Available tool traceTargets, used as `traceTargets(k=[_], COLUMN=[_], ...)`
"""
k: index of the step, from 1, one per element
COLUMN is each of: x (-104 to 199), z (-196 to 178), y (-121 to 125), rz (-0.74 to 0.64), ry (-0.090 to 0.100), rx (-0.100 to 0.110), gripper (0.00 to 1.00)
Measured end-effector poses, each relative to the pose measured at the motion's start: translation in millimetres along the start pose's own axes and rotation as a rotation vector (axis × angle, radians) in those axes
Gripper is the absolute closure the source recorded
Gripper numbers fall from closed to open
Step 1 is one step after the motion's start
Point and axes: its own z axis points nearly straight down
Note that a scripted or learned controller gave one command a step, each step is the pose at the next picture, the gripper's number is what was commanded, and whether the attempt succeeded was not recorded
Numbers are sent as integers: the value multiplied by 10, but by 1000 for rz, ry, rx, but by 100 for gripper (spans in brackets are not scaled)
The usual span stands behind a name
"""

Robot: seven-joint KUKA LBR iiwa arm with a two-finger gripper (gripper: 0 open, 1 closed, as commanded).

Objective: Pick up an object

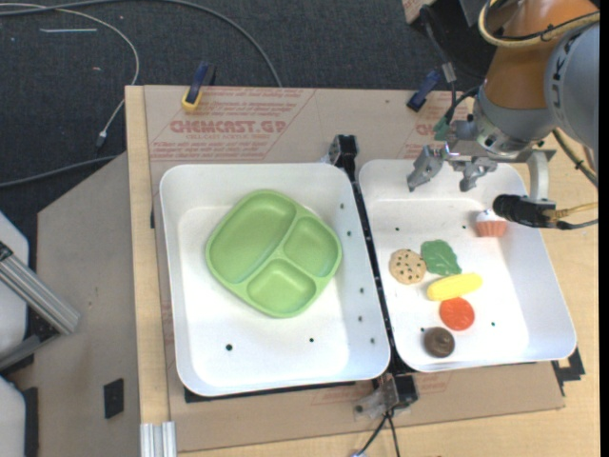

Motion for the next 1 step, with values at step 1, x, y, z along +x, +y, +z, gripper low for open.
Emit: traceTargets(k=[1], x=[110], z=[535], y=[-13], rz=[-1], ry=[1], rx=[6], gripper=[0])
